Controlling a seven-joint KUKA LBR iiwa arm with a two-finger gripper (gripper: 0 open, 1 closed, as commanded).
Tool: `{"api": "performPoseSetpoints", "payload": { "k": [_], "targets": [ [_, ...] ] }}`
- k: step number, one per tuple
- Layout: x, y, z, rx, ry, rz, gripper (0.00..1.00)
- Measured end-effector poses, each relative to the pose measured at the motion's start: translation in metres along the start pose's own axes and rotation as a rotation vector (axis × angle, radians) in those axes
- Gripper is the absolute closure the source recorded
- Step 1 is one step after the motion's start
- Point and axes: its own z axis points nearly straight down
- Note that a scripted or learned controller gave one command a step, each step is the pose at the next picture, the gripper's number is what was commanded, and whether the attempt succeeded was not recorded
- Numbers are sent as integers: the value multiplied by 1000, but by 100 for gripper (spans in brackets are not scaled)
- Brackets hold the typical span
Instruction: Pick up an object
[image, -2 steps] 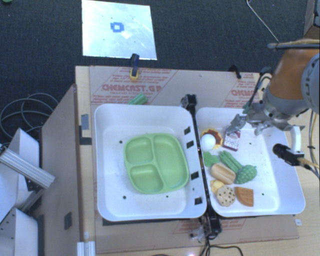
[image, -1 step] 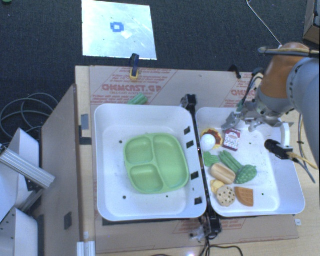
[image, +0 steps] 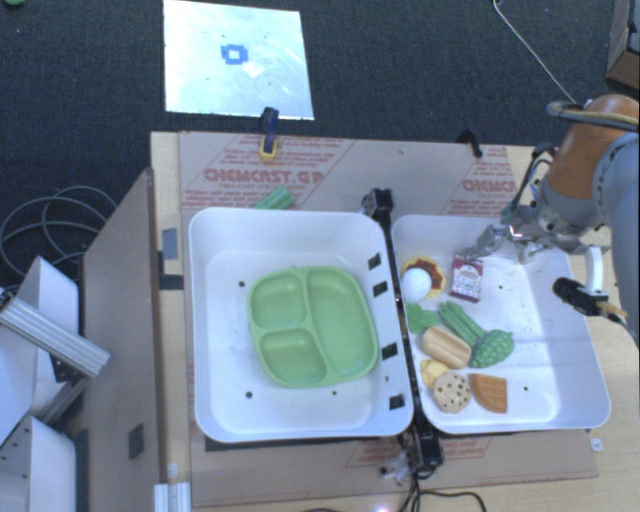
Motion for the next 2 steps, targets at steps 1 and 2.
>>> {"api": "performPoseSetpoints", "payload": {
  "k": [1, 2],
  "targets": [
    [0, 1, -3, -1, 0, -4, 0],
    [-2, -36, -5, -8, -5, -2, 0]
  ]
}}
